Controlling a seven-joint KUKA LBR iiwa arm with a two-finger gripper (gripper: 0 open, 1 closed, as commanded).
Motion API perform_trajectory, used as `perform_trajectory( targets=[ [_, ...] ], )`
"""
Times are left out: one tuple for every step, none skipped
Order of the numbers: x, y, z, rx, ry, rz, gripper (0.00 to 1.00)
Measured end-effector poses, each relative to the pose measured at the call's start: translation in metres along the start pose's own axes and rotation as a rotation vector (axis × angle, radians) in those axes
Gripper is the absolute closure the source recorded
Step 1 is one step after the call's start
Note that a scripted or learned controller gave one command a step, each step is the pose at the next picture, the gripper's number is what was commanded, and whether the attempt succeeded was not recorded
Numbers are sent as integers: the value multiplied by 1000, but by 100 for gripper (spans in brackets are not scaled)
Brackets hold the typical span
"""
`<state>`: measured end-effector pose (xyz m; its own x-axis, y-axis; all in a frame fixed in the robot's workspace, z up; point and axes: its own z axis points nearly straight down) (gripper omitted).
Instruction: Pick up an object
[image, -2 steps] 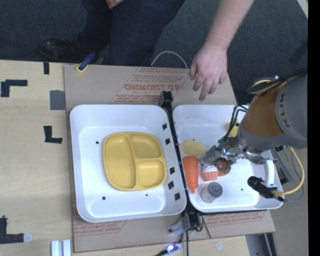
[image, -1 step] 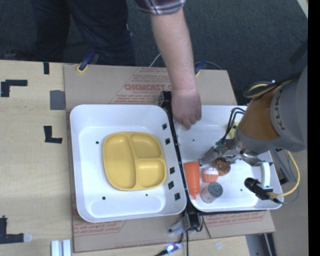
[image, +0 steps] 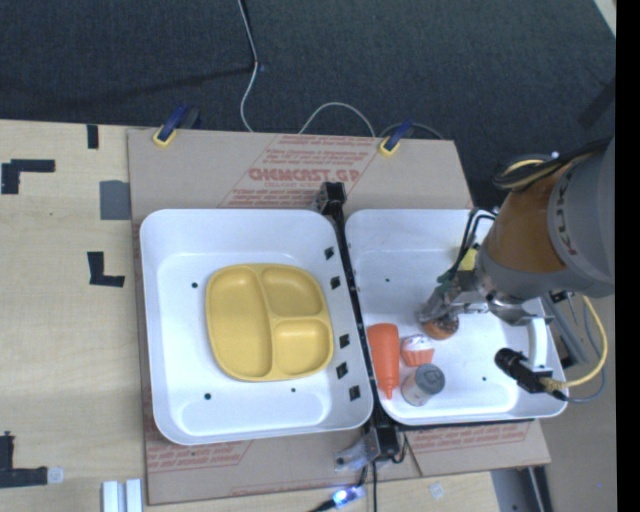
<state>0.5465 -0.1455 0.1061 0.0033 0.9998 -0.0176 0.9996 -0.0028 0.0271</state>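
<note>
Toys lie in the right bin (image: 400, 232): an orange carrot (image: 384, 358) against its left wall, a small red-and-white piece (image: 417, 350) and a grey round piece (image: 428, 381) just beside it. The gripper (image: 440, 318) hangs near them over a brownish thing; its grip cannot be told. A yellow divided plate (image: 268, 322) sits in the left bin (image: 170, 240).

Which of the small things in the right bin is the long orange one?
The carrot-like piece, lying against the right bin's left wall; the others beside it are short and stubby.
</note>
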Motion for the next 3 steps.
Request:
perform_trajectory(
  targets=[
    [-1, 3, -42, 25, 18, -5, 100],
    [2, 8, -84, 25, 18, -5, 100],
    [3, 11, -126, 25, 17, -5, 100]
  ],
)
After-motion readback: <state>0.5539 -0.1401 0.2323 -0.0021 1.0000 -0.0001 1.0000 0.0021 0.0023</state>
